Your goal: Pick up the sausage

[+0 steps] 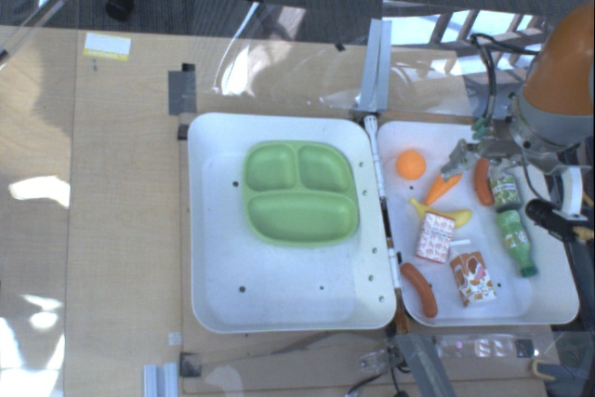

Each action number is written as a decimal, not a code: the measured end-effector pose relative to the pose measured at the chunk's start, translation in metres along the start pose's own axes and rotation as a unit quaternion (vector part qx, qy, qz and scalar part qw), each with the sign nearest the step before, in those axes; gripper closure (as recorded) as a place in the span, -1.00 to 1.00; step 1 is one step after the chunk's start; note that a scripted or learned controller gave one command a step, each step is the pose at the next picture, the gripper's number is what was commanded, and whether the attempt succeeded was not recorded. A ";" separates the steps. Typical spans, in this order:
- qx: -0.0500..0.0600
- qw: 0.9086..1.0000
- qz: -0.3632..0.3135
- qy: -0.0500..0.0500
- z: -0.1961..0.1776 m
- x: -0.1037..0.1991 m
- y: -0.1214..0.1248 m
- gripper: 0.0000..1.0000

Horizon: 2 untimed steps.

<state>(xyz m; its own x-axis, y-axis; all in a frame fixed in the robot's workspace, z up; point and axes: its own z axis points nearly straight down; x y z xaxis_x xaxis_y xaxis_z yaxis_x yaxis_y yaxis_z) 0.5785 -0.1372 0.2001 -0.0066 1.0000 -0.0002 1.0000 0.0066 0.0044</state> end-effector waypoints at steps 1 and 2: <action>-0.002 1.000 -0.027 -0.001 0.089 0.005 0.068 -1.00; -0.001 1.000 -0.030 -0.001 0.114 0.018 0.074 -1.00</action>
<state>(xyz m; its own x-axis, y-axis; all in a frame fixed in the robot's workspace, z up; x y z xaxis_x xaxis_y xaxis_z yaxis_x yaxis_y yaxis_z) 0.6530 -0.1183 0.0862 -0.0667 0.9978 -0.0015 0.9978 0.0667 0.0062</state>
